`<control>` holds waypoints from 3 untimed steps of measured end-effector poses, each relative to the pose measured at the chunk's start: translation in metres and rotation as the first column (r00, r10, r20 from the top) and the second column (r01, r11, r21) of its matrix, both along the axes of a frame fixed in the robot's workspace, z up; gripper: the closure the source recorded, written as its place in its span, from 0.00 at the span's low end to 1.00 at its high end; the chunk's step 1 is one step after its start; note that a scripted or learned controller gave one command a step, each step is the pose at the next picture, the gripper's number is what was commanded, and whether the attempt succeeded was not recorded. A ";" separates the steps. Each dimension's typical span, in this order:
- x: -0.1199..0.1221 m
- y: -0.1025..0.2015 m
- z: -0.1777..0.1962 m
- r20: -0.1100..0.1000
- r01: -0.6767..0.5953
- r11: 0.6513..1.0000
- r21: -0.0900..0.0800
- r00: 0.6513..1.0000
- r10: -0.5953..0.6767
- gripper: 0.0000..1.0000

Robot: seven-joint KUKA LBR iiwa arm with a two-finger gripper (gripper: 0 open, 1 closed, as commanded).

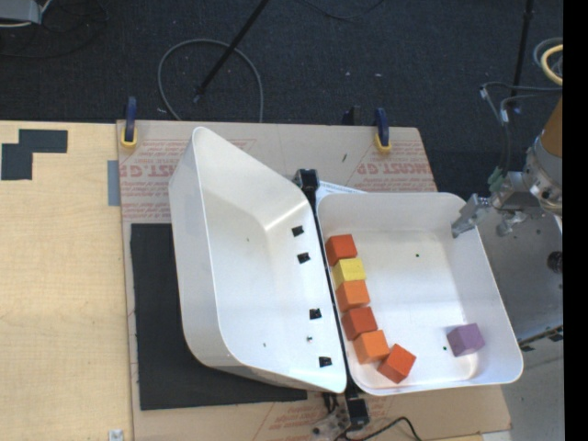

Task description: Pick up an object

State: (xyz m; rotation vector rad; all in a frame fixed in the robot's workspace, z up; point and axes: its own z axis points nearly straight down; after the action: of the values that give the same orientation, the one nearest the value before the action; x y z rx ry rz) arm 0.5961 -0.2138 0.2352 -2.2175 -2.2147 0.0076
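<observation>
Over at three o'clock the gripper (470, 215) hangs above the right bin's (432, 211) rim, whether open or closed I cannot tell, purple cube (465, 339) at five.

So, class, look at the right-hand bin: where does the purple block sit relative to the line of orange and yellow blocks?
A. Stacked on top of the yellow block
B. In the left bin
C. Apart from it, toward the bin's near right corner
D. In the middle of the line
C: the purple block lies alone near the right bin's near right corner, while the line of blocks runs along the left wall.
</observation>
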 end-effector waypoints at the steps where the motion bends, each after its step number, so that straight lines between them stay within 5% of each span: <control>1: 0.002 0.000 0.005 0.008 -0.001 1.000 -0.002 1.000 0.001 0.00; 3: -0.013 -0.003 -0.107 0.005 -0.003 1.000 0.001 1.000 0.003 0.00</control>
State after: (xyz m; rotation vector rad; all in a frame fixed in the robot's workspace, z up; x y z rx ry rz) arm 0.5833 -0.2165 0.1286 -2.2161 -2.2206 0.0007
